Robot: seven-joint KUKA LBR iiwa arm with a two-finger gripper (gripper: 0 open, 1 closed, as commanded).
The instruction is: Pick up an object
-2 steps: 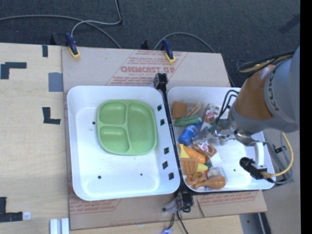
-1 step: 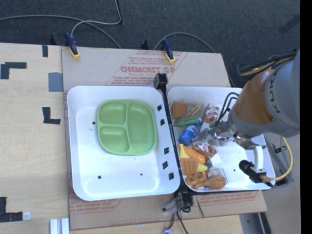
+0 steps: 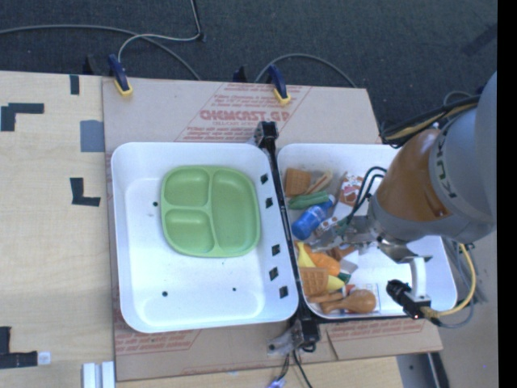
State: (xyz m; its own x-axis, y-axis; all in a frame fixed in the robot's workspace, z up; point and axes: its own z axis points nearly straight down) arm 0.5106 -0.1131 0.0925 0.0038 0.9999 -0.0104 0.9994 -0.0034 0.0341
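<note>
The right bin (image 3: 436, 285) holds a heap of small toys along its left side: a blue bottle (image 3: 310, 218), a brown piece with an orange stick (image 3: 300, 182), a yellow and orange wedge (image 3: 317, 270), and a tan drumstick-like piece (image 3: 353, 301). My gripper (image 3: 338, 234) reaches down into this heap, just right of the blue bottle, under the grey and orange arm (image 3: 420, 186). Its tips are lost among the toys.
The left bin (image 3: 137, 217) carries a green divided plate (image 3: 211, 210). A black divider (image 3: 276, 217) separates the bins. Both bins rest on cardboard (image 3: 234, 111) held by two blue and yellow clamps. A cable loop hangs near the right bin's front right corner (image 3: 440, 309).
</note>
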